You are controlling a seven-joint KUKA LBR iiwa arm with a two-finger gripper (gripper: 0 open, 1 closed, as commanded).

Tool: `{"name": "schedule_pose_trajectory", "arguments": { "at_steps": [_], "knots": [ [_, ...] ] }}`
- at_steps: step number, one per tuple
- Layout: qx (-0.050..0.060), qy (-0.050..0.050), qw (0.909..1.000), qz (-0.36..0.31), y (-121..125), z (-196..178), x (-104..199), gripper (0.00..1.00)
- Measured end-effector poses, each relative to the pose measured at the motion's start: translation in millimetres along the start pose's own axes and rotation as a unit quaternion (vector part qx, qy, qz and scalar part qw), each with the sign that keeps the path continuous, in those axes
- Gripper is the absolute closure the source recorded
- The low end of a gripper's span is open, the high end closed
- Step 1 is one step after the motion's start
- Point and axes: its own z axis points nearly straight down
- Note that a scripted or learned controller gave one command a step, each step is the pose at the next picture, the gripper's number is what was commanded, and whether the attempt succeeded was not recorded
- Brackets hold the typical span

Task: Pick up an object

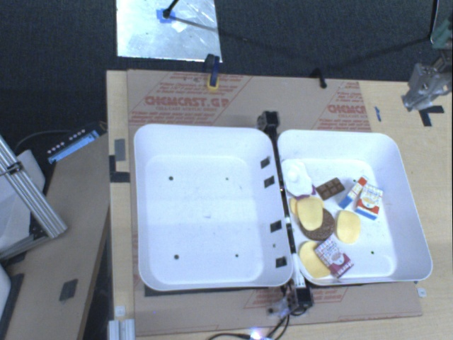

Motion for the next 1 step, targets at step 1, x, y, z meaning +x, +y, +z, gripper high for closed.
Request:
{"name": "schedule_pose_trajectory", "arguments": {
  "at_steps": [1],
  "knots": [
    [-0.001, 0.0, 1.0, 0.001, -34.2, -0.1, 24.8, 1.0]
  ]
}}
